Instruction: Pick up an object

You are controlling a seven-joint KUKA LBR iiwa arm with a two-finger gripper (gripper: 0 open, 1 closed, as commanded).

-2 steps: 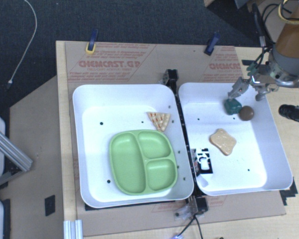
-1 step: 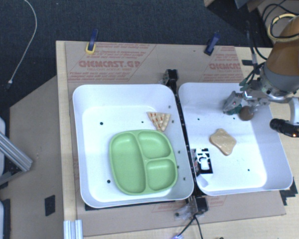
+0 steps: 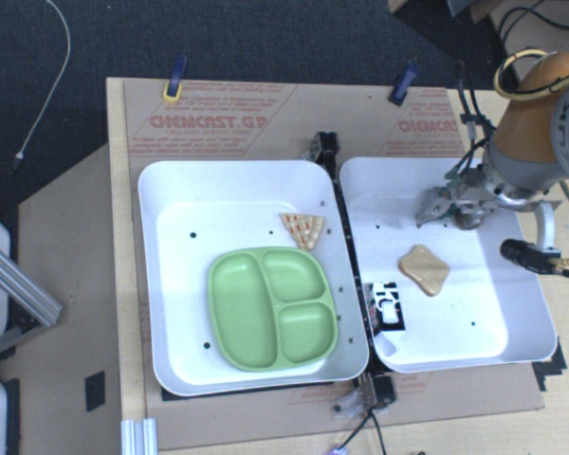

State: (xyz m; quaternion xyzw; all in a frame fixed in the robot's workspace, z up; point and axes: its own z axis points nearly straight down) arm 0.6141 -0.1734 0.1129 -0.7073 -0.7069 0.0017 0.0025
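A tan, bread-like piece (image 3: 425, 269) lies flat near the middle of the right white bin (image 3: 455, 335). My gripper (image 3: 443, 208) hovers over the far part of that bin, up and slightly right of the tan piece and apart from it. I see nothing held under it. The grey arm with its orange band reaches in from the right edge. In the left white bin (image 3: 175, 245) a small waffle-patterned wedge (image 3: 303, 228) lies by the far right wall, just beyond a green divided plate (image 3: 270, 307).
A black-and-white tag (image 3: 387, 306) sits on the seam between the two bins. Blue clamps (image 3: 175, 79) (image 3: 403, 83) hold the cardboard sheet under the bins at its far edge. Dark carpet surrounds the bench.
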